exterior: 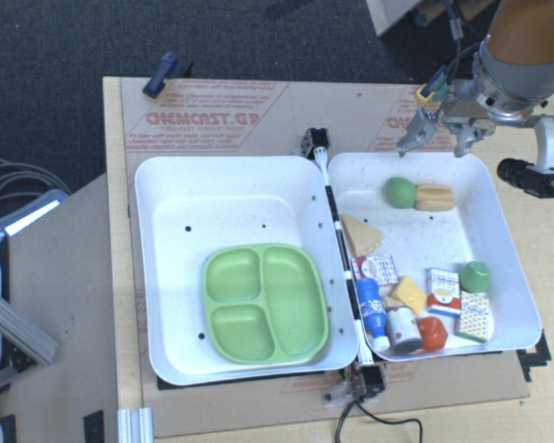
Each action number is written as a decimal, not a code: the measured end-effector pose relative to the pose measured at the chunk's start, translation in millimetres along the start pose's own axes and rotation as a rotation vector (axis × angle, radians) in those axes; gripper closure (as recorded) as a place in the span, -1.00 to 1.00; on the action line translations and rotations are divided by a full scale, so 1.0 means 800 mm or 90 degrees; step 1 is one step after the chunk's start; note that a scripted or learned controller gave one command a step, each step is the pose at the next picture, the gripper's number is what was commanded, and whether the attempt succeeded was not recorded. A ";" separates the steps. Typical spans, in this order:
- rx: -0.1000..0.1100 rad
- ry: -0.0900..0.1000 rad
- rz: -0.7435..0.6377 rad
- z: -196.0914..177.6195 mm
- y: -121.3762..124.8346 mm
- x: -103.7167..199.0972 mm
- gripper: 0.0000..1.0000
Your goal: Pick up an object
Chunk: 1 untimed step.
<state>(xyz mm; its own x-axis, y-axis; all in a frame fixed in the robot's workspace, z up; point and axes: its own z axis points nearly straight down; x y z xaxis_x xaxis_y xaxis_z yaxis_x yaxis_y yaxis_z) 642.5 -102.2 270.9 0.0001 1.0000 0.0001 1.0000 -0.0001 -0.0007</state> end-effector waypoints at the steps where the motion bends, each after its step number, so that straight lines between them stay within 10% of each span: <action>1: 0.001 0.000 0.000 0.114 -0.006 0.010 -1.00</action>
<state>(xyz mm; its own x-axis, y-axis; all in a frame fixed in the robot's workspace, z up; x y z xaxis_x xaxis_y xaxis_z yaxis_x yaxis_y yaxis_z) 637.7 -94.2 179.5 0.0000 1.0000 0.0001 1.0000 0.0000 -0.0017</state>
